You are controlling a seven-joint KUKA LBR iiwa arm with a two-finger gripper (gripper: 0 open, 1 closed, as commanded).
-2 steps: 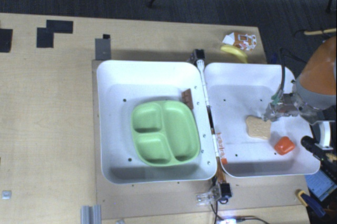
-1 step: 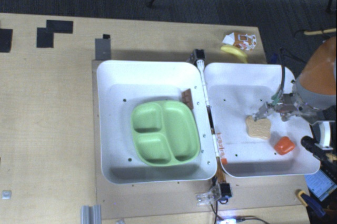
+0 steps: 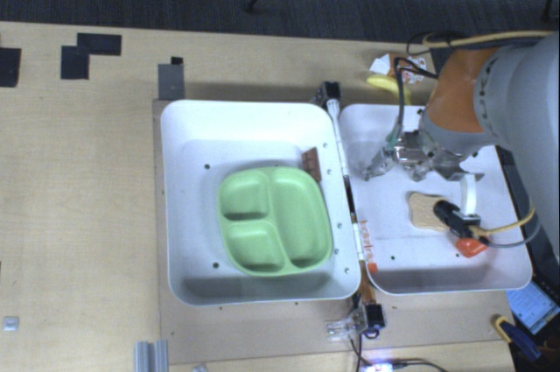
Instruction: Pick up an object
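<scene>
1. Tan flat pad (image 3: 423,209) lies in the right bin (image 3: 437,278), near its middle.
2. Gripper (image 3: 394,160) hangs over that bin's back left part, near the pad but apart from it; spread or closed, I cannot tell.
3. Green divided plate (image 3: 273,220) sits in the left bin (image 3: 188,186), with a small brown piece (image 3: 310,160) at its back right edge.

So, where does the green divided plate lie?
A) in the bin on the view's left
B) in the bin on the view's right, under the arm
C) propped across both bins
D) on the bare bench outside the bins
A: the green divided plate lies flat inside the left-hand bin, clear of the right-hand bin.
</scene>
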